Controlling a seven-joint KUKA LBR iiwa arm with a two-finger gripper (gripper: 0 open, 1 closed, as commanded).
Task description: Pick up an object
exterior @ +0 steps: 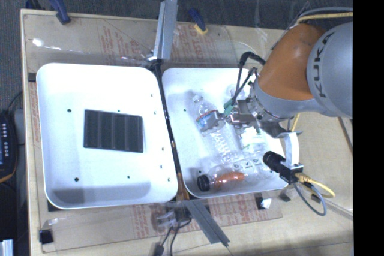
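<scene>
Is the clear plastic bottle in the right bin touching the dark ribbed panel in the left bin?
Apart. The camera view shows the clear plastic bottle in the right bin, the dark ribbed panel in the left bin, with both bins' rims between them.

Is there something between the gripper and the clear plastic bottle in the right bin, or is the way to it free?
Nothing visible stands in the way. The gripper sits over the right bin, just right of the clear plastic bottle, which lies flat on the bin floor. The small orange bottle lies apart, by the near wall.
</scene>
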